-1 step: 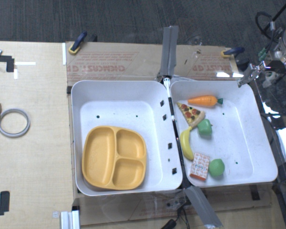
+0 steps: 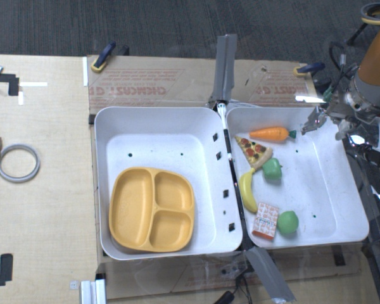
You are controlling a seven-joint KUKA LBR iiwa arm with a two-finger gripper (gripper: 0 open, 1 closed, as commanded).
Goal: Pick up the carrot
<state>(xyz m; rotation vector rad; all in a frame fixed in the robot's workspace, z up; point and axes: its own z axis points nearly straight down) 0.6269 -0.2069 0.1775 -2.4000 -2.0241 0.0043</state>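
I see two white bins side by side on the table (image 2: 44, 106). The left bin (image 2: 114, 132) holds a yellow divided plate (image 2: 153, 209), lying in its near half. The right bin (image 2: 339, 189) holds the carrot (image 2: 269, 133), lying flat near the far wall, its green tip pointing right. Just in front of the carrot sits a pizza slice (image 2: 253, 151), and beside that a green round piece (image 2: 272, 169). A banana (image 2: 247, 190) runs along the left wall, with a small carton (image 2: 265, 221) and a second green ball (image 2: 287, 221) near the front wall.

The right half of this bin is bare, so I have open room there. My claw (image 2: 316, 120) hangs over the far right corner, well apart from the carrot; I cannot tell how its fingers stand. A roll of tape (image 2: 16, 163) lies on the table far to the left.
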